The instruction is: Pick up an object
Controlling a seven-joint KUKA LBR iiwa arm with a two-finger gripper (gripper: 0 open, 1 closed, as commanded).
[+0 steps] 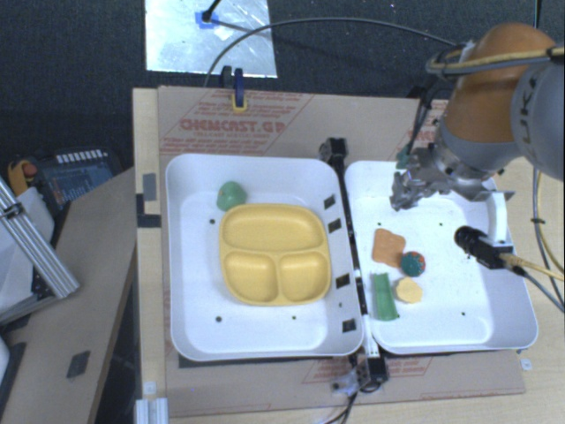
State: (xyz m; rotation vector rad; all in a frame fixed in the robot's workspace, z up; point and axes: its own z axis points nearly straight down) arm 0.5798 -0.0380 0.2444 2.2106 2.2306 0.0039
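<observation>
Seeing the gripper (406, 193) hanging over the rear left part of the right bin (459, 334), near the wall shared with the neighbouring bin and just short of the back wall. Not being able to tell whether standing open or closed, the dark metal merging into one shape at this slant. Following the grey arm (521, 131) up and off to the right, passing the orange band (494, 60) bulging above the wrist.

Moving outward, finding the orange flat piece (388, 247) lying on the bin floor as the nearest object, in front of the gripper and apart from it. Noticing the teal ball with a red patch (412, 262) sitting just beside that piece, at its front right corner, seemingly touching. Spotting the yellow round piece (408, 291) just in front of the ball, and the green stick (383, 296) lying lengthwise beside it, close to the bin's left wall.

Crossing to the left bin (190, 263), seeing the yellow divided tray (272, 253) lying flat in the middle, showing a long compartment at the back and smaller ones at the front. Finding the green lump (231, 194) resting at the tray's rear left corner, touching or nearly touching its rim. Noting both bins sitting side by side on a printed cardboard sheet (265, 122), with a shiny foil square (177, 25) lying behind on the dark surface.
</observation>
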